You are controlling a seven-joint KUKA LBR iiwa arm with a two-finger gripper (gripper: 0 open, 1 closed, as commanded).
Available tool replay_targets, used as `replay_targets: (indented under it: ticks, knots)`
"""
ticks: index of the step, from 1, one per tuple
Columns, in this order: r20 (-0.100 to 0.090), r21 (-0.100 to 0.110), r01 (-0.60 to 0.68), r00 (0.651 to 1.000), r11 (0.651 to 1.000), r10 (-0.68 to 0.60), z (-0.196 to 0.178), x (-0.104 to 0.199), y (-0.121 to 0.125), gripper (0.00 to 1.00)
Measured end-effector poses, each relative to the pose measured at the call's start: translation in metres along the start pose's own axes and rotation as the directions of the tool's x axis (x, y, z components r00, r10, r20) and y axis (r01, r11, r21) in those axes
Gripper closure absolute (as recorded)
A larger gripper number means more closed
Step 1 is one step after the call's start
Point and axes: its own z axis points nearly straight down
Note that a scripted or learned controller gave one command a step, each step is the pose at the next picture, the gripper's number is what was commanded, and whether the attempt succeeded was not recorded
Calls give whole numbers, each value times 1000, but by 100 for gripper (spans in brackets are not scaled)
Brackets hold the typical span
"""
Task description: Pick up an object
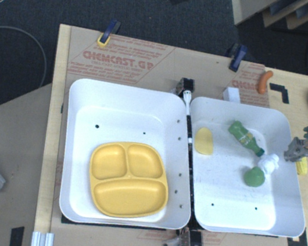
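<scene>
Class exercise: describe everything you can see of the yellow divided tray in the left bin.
The yellow divided tray looks like smooth matt plastic, a rounded rectangle with three compartments: two small ones at the far side, one wide one nearer the camera. It lies flat, turned slightly askew, on the floor of the left bin, toward its near edge.

Just one fixed cam up high, tilted down over the bench (153, 60), wide enough for both bins; the gripper (303, 148) sits at frame right.
</scene>
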Motion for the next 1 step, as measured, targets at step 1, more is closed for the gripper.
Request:
replay_targets:
  ticks: [1]
  knots:
    - [3,-12,8,1000,1000,-8,-14,4,5,100]
